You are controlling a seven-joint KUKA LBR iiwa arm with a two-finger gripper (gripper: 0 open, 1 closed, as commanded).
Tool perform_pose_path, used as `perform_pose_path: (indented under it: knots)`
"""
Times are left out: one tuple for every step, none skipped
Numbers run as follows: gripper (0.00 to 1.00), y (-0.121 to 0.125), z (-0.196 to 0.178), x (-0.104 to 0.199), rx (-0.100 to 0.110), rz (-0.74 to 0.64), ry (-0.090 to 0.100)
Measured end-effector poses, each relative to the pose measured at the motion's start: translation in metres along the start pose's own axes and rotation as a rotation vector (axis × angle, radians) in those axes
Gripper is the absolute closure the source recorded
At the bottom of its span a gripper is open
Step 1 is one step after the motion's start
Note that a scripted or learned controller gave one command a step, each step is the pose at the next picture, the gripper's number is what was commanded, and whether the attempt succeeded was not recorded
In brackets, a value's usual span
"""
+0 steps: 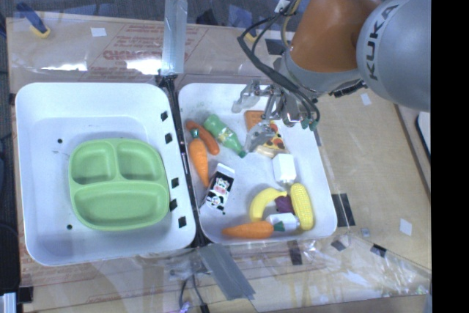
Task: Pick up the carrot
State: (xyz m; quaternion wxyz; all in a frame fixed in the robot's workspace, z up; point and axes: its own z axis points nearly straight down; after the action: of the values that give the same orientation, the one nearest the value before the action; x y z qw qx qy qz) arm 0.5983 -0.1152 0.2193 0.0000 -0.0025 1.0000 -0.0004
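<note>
Your gripper (265, 122) hangs over the right bin's (316, 157) far edge; you cannot tell its jaw state. The carrot (198, 161) lies toward the bin's left wall, long axis running along that wall.

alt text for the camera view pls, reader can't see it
The gripper hangs low over the right bin, above a pizza slice, apart from the carrot lying by the divider. A second carrot lies at the near wall; the left bin holds a green plate.
</note>
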Motion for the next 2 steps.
perform_pose_path:
  knots:
    - [0.0, 0.084, 0.028, 0.018, -0.003, 0.093, 0.001]
    - [0.0, 0.015, 0.104, 0.014, -0.001, 0.084, -0.024]
